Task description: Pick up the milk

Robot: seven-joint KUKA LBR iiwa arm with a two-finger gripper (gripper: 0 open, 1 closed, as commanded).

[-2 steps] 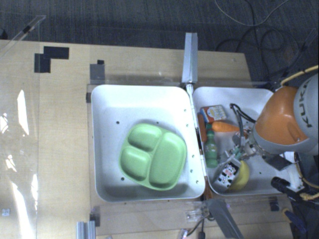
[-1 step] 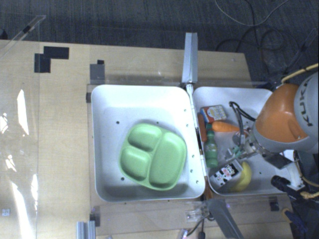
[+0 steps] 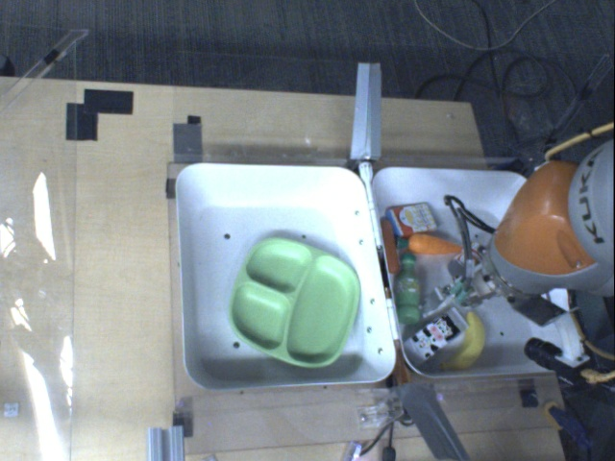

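Observation:
The milk (image 3: 433,334) appears to be the small white carton with black patches, lying at the front left of the right bin (image 3: 500,182). It touches a yellow banana (image 3: 469,344) on its right. My gripper (image 3: 455,293) hangs low over the bin's middle, just behind and above the carton, below the arm's orange band (image 3: 543,224). The gripper's tip is a dark tangle of metal and cable, and nothing can be seen held in it.
An orange carrot (image 3: 434,246), a green bottle (image 3: 408,291) and a small red-edged box (image 3: 416,217) lie along the right bin's left side. A green divided plate (image 3: 296,301) sits in the left bin (image 3: 207,257). A metal divider (image 3: 381,277) separates the bins.

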